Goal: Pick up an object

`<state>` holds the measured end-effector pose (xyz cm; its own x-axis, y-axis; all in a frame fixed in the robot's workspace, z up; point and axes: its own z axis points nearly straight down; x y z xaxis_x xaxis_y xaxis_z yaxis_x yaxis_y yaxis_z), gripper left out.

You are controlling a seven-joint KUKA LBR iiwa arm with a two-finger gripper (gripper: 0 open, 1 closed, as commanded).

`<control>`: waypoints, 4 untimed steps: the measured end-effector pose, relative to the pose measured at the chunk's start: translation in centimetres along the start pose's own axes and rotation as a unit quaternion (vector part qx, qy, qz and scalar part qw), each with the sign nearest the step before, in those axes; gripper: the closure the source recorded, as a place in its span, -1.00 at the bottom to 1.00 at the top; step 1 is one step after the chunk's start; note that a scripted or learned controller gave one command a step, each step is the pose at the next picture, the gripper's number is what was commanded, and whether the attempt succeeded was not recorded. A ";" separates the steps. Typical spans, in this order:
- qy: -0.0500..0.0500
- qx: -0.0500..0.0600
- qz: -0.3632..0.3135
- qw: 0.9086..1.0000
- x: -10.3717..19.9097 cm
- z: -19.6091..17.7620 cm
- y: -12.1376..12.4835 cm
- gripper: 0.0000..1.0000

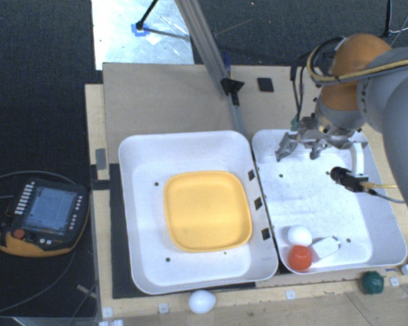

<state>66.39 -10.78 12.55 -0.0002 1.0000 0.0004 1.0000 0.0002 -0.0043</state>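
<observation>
Grey metal jaws [300, 148] hang over the far part of the right bin [381, 205], and I read the two fingers as spread apart with nothing between them; one fingertip [283, 153] points toward the bin's far left corner and the other sits nearer the middle. Above them I see the arm's orange band [355, 58] and the grey arm reaching in from the right. Well apart from the jaws, in the near left corner of the same bin, a white ball [299, 235] and a red ball [300, 257] lie touching, with a small white object [326, 246] just beside them to the right. In the left bin [141, 195] a yellow plate [207, 210] lies flat near the centre. On the tabletop [318, 306], nearer than the bins, I see a white egg-shaped object [202, 301] by the left bin's near edge and a dark green ball [372, 282] by the right bin's near right corner. Off to the far left, a control pendant [44, 214] rests on the dark floor.
</observation>
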 end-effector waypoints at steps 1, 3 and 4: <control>0.000 -0.003 0.000 1.000 0.0 -1.4 0.2 1.00; 0.000 -0.005 0.000 1.000 0.8 -11.3 0.1 1.00; 0.000 -0.003 -0.002 1.000 6.1 -10.2 0.0 1.00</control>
<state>66.42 -4.73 22.75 -0.0040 1.0000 0.0010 1.0000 0.0040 0.0007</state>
